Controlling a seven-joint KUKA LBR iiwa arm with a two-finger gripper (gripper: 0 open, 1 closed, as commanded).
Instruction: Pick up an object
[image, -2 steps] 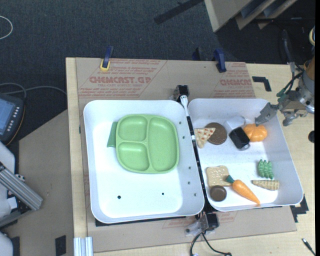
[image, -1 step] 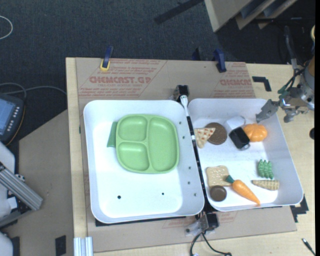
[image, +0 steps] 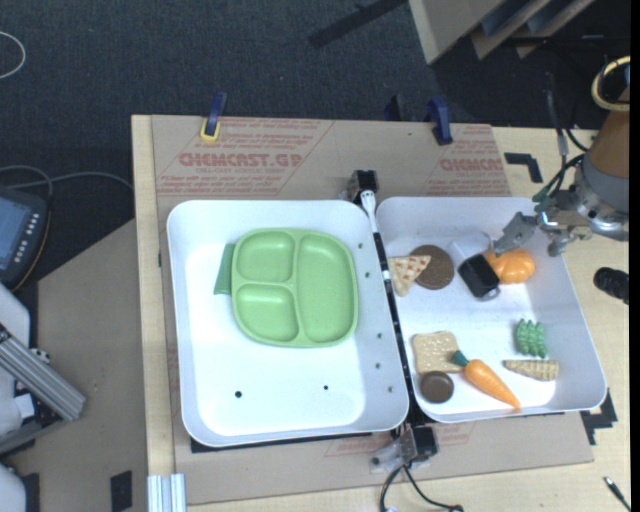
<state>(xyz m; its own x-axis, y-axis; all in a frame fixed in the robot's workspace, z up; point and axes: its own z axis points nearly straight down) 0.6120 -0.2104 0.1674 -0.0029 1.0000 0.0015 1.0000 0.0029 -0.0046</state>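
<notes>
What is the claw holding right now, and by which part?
Cannot be told. The claw sits low over the right bin, just above the orange object with a black end, but no grip on it is visible.

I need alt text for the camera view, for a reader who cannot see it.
A grey robot arm's gripper hovers at the top of the right bin, beside an orange toy, above a toy carrot, cracker and other play food. The left bin holds a green divided plate.

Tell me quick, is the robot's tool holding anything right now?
Tool: cannot be told whether open or closed; it sits at the right bin's top edge, just above the orange toy, with nothing seen between it.
</notes>
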